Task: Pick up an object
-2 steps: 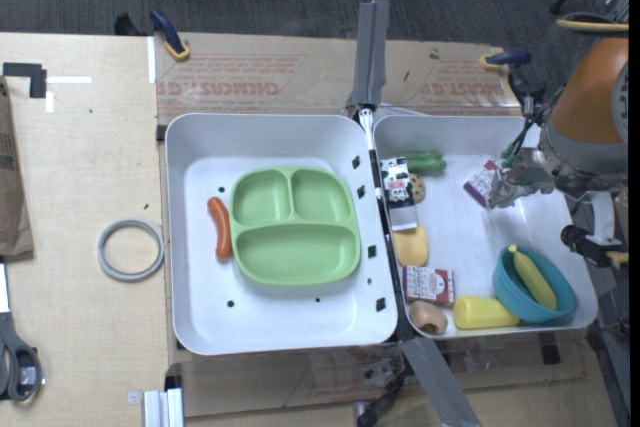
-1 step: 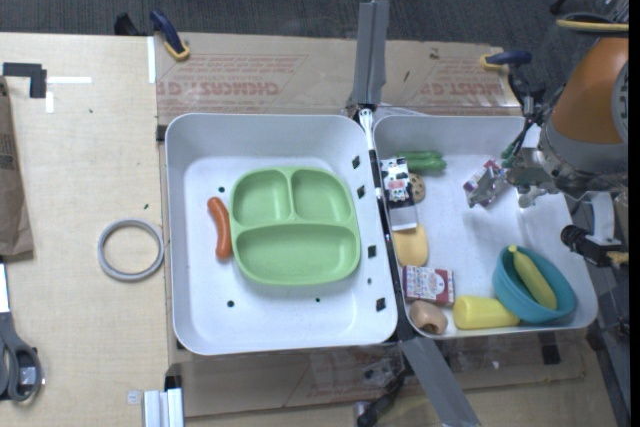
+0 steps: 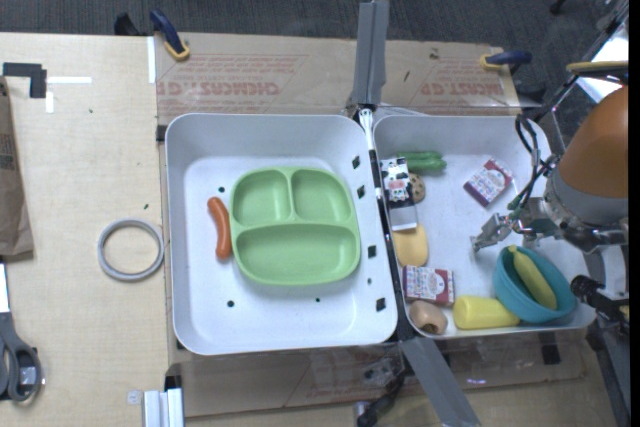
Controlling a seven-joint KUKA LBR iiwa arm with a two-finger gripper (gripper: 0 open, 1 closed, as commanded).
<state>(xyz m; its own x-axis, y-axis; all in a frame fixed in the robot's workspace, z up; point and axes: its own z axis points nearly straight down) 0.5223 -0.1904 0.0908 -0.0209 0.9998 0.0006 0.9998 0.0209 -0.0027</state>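
My gripper (image 3: 491, 235) hangs over the right bin (image 3: 455, 130), near its right side, on the arm that reaches in from the right. Just right of it and lower sits a blue bowl (image 3: 522, 300) holding a banana (image 3: 537, 281). A red-and-white packet (image 3: 487, 182) lies above and left of the gripper. Along the bin's left side are a green vegetable (image 3: 424, 160), a small dark-labelled packet (image 3: 397, 183) and a pale yellow piece (image 3: 409, 245). At the front lie a red box (image 3: 429, 285), a brown round item (image 3: 429, 318) and a yellow block (image 3: 485, 313).
The left bin (image 3: 190, 245) holds a green divided plate (image 3: 295, 225) and an orange sausage-like toy (image 3: 219, 226). On the bench to the left lie a grey ring (image 3: 131, 248) and scissors (image 3: 18, 367). Cables and a stand crowd the right edge.
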